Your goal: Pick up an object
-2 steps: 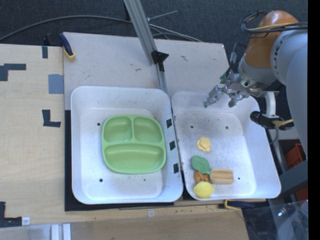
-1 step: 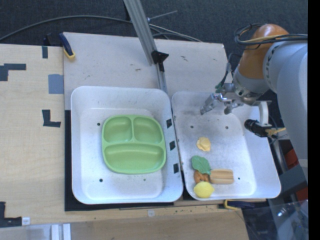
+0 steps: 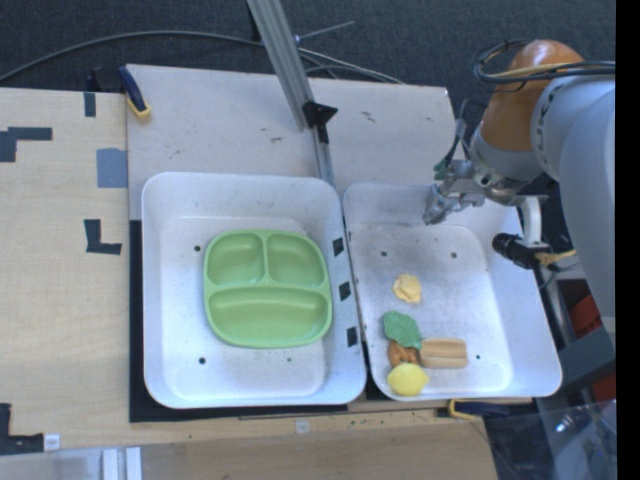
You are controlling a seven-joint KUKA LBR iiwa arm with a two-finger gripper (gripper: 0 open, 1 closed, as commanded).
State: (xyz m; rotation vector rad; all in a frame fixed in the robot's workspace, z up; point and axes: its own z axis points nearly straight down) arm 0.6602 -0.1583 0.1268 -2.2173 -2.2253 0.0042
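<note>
Small toy foods lie in the right bin (image 3: 520,308): a pale yellow piece (image 3: 407,288) near the middle, then a green leaf (image 3: 402,327), an orange piece (image 3: 402,353), a tan bun-like piece (image 3: 444,352) and a yellow lemon (image 3: 407,379) clustered at the front. My gripper (image 3: 438,208) hangs over the back edge of the right bin, well behind the pale yellow piece. Nothing shows between its fingers.
The left bin (image 3: 160,298) holds a green divided plate (image 3: 267,288). A slanted metal pole (image 3: 285,53) crosses the back of the bench above the bins' shared wall. A blue and yellow clamp (image 3: 134,93) sits at the bench's back left corner.
</note>
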